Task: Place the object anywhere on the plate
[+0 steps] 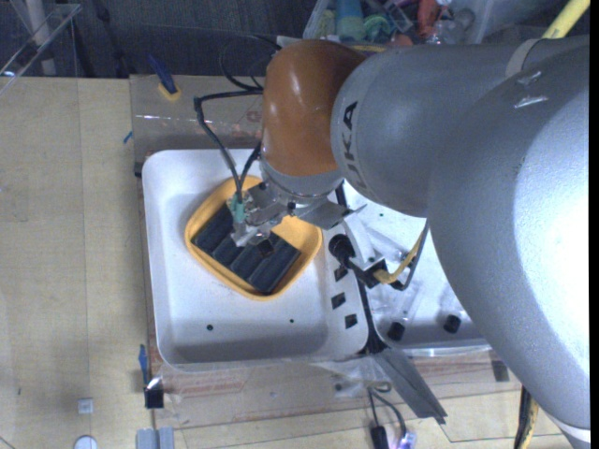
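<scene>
A yellow plate (208,215) with a dark ridged inside (257,262) lies tilted in the left white bin (178,288). My gripper (251,228) hangs low over the plate's upper middle, below the orange band (299,110) of the arm. A small green piece (239,211) shows at the gripper's left side. I cannot tell whether it is a held object or a part of the gripper. The wrist hides the plate's upper right part.
The big grey arm covers most of the right bin (426,330), where small dark bits (451,324) lie. Black cables (220,148) loop over the left bin's back edge. A clear box of colourful items (393,3) stands behind.
</scene>
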